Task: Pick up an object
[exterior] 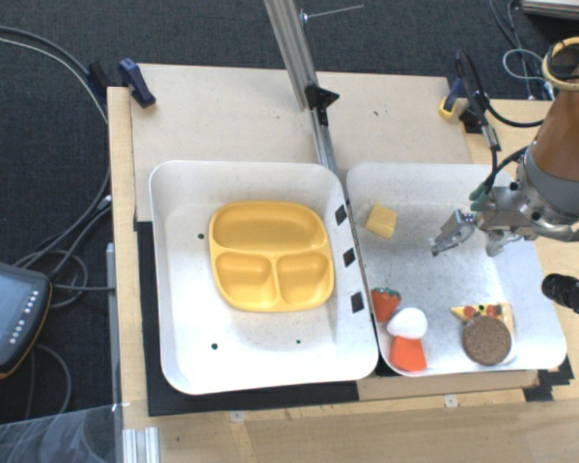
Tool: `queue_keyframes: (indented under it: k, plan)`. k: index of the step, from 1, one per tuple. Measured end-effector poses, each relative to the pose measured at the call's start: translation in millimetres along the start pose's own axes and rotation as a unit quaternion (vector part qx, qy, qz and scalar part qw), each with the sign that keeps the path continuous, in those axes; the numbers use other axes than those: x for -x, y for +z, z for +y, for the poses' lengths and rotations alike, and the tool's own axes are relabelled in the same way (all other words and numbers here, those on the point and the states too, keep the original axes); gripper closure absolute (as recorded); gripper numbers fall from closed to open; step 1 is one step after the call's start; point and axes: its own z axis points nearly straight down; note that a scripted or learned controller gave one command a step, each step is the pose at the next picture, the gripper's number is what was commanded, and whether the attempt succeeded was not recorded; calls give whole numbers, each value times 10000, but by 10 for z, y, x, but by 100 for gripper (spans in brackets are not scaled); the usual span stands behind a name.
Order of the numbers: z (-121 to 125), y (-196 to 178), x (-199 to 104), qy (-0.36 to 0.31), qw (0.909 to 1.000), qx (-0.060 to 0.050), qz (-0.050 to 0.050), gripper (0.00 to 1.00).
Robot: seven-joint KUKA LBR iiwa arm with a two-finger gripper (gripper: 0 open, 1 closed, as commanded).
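Clearly the 2 white bins take up most of the bench: the left bin holds a yellow divided tray, rigid plastic, broad and awkward for 2 fingers except at its rim. The right bin holds the small pieces. The gripper hangs over its middle, fingers apart, clamped on nothing. A brown round cookie lies flat, probably hard to pinch. The red-and-white toy looks smooth and slippery. The tan cube, light and stiff, offers flat opposite sides to squeeze.
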Motion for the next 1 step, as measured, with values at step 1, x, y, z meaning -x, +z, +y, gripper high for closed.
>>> queue_keyframes:
  k: [1]
  plan:
    - [1,0,1,2,10000,6,-2,0]
